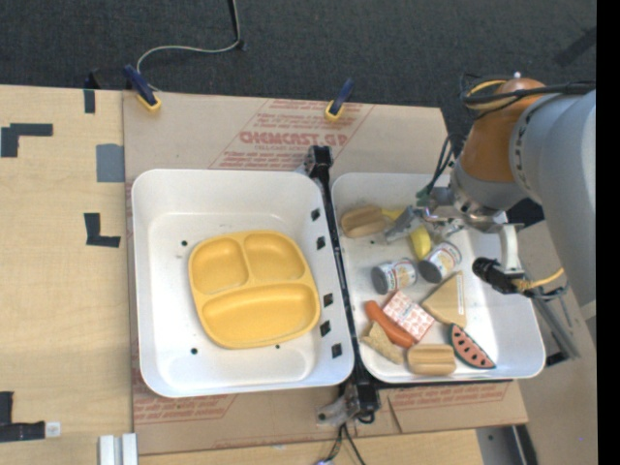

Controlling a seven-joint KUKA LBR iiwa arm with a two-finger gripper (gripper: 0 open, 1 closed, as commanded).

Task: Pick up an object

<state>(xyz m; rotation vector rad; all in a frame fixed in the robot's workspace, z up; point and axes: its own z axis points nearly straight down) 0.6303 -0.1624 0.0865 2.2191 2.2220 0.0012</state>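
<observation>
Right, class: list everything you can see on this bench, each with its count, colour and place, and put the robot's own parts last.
Bins: two, white, side by side on cardboard.
Divided plate: one, yellow, left bin.
Bread roll: one, tan, right bin, top left.
Small cans: two, silver, right bin centre.
Yellow piece: one, beside the gripper.
Cheese wedge: one, pale yellow, right bin.
Checked packet: one, red and white.
Hot dog: one, tan, front edge.
Watermelon slice: one, red, front right.
Clamps: two, yellow and blue, cardboard's far edge.
Arm: one, grey and orange, right.
Gripper: one, over right bin.
</observation>
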